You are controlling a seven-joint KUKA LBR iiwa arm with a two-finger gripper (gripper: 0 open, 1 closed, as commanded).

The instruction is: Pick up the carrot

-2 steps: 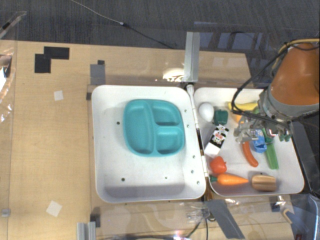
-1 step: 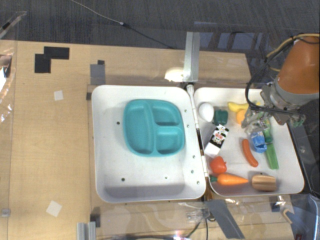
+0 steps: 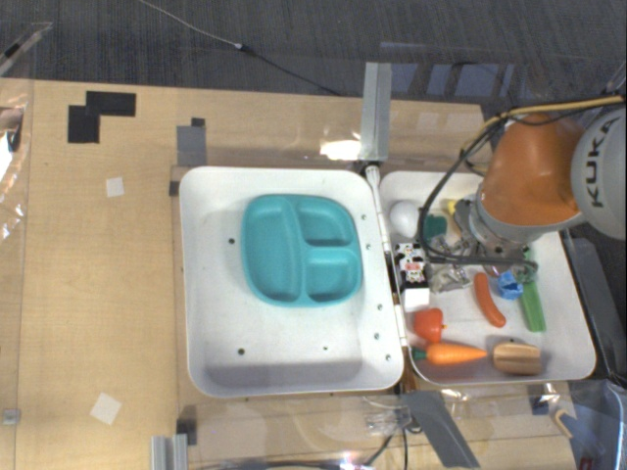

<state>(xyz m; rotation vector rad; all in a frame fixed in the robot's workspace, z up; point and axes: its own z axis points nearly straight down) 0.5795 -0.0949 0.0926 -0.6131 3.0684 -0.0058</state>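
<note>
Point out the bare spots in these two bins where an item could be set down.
The left bin has bare white floor all round the teal divided tray, widest along its near edge and left side. The right bin is crowded: carrot, bread roll, red sausage, green piece and the tool leave only slim gaps.

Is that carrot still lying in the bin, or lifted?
Lying flat. The carrot rests on the right bin's floor, apart from the gripper.
</note>
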